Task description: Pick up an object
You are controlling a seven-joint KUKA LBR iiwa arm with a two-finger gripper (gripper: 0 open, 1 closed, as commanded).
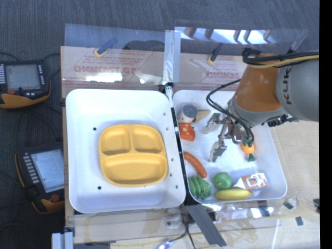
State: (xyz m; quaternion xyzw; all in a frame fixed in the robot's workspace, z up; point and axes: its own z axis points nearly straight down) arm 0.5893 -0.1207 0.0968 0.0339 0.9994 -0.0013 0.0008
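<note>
Over at nine o'clock, off the surface, sit two handheld control pendants: one [23,82] higher up with a dark screen, one [41,173] lower down with a pale screen.

Next comes the left bin [83,191], white and shallow. In its middle lies a yellow divided plate [134,154], two small compartments toward twelve o'clock and one long one toward six.

The right bin [275,185] touches the left one along a shared edge. Near its twelve o'clock corner a small grey-capped jar [189,111] lies with a red block [187,132] just beside it at six o'clock. Further down that side is a red sausage [195,164], tilted, and below it a green leafy vegetable [200,187]. A green lime [222,180] sits at three o'clock of the sausage, with a yellow banana [232,194] lying flat along the six o'clock wall, and a small orange-and-white carton [254,181] just beside the banana's right end.

The gripper [222,136] hangs over the middle of the right bin, its metal fingers [218,150] spread apart with nothing between them. A small orange carrot [248,149] lies just at three o'clock of it. The grey arm [303,90] with its orange band reaches in from three o'clock.
</note>
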